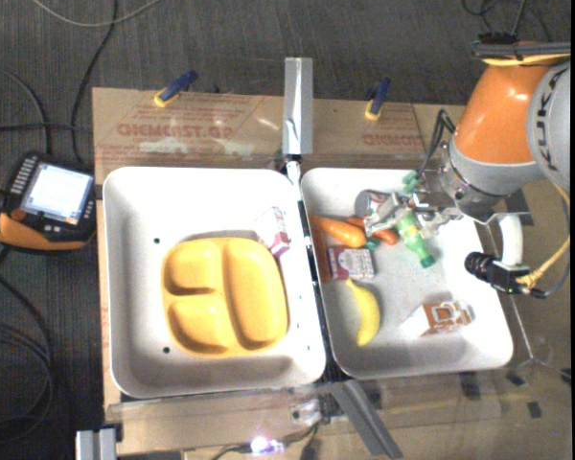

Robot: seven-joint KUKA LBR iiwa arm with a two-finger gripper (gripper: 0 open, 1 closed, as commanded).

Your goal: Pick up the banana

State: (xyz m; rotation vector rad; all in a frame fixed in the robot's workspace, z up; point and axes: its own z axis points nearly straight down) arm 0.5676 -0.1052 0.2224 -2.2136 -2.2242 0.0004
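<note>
One banana (pixel 364 311) lies near the front of the right bin (pixel 494 353), untouched. Behind it sit one dark carton (pixel 350 262), one carrot (pixel 339 230) and one green bottle (pixel 418 242); right of it, one small box (pixel 448 314). The gripper (pixel 402 209) hovers over the clutter beyond the banana; whether its jaws are apart cannot be told. A descent here would likely catch the wrong item. The left bin (pixel 125 353) holds one yellow divided tray (pixel 226 293).

We are looking at a robotics lab: an orange-cased teach pendant (pixel 40 204) lies left of the plywood surface (pixel 220 132), clamped with blue-and-yellow clips (pixel 175 88), cables (pixel 77 27) trailing over grey carpet.
</note>
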